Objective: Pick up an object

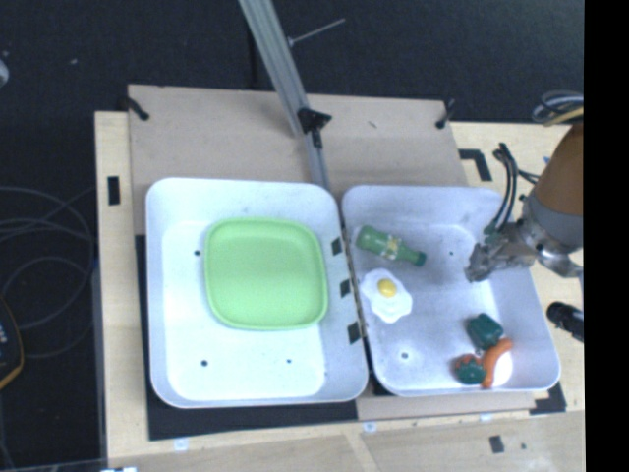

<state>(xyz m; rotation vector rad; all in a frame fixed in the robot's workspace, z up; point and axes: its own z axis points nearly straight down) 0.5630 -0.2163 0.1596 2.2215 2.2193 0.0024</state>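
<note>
The pale wooden worktop [118,264] carries two shallow white plastic bins side by side. The left bin [177,362] holds a square, light green plastic plate [265,273] with rounded corners, lying flat near its middle. The right bin [432,214] holds the smaller things, all well apart from the plate.

The grey arm with its orange band [565,180] reaches in from the right, and its hand [484,264] hangs over the right side of the right bin, with nothing visibly held; whether it stands open or closed cannot be told from this slant.

Nearest the hand, to its left, lies a small green plastic bottle [390,246] on its side, its neck pointing toward the bin's middle. Below the bottle sits a flat white toy fried egg with a yellow yolk [386,296]. In the near right corner are a small dark green block [484,328] and, just beside it, an orange and white carrot-like toy [496,362] touching a small red and green piece [469,369].

The bottle looks the likeliest pick: probably light, stiff and somewhat slippery, and liable to roll, so it is best pinched across its body at mid-length. The egg seems too flat to grasp easily.
</note>
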